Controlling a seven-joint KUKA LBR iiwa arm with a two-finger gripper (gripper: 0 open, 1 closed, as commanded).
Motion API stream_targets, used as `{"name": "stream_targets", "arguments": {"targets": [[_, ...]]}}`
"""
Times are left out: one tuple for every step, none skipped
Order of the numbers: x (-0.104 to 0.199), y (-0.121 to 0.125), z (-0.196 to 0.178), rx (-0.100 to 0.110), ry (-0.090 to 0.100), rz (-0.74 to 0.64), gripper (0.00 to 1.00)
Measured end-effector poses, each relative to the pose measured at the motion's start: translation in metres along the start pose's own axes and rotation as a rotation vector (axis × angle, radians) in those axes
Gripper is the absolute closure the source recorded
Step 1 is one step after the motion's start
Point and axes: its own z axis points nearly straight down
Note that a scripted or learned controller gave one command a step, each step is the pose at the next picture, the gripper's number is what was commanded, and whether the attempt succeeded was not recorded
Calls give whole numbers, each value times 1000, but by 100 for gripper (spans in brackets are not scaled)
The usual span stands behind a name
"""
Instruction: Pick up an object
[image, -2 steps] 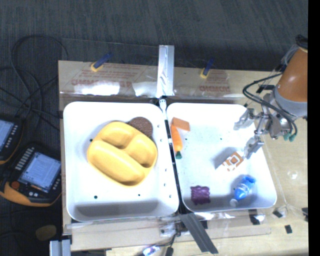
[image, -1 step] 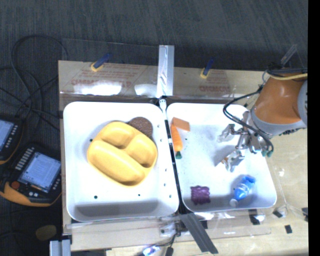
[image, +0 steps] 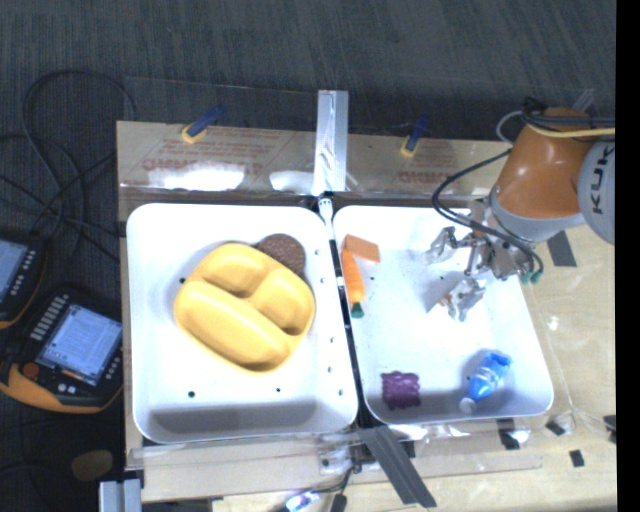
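Observation:
My gripper (image: 452, 271) hangs over the upper middle of the right bin (image: 530, 330), its metal fingers (image: 440, 243) spread open with only white bin floor between them. An orange block (image: 361, 248) and an orange stick with a green tip (image: 353, 285) lie along the bin's left wall, well left of the gripper. A purple lump (image: 401, 388) and a small blue bottle (image: 486, 378) rest near the front wall, below the gripper.
The left bin (image: 160, 390) holds a big yellow bun-shaped object (image: 243, 305) and a dark brown disc (image: 283, 249) behind it. The orange-banded wrist (image: 540, 180) reaches in from the right. Handheld devices (image: 60, 345) and cables lie left of the bench.

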Motion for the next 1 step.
{"name": "stream_targets", "arguments": {"targets": [[-48,2,-36,-16,10,-297,0]]}}
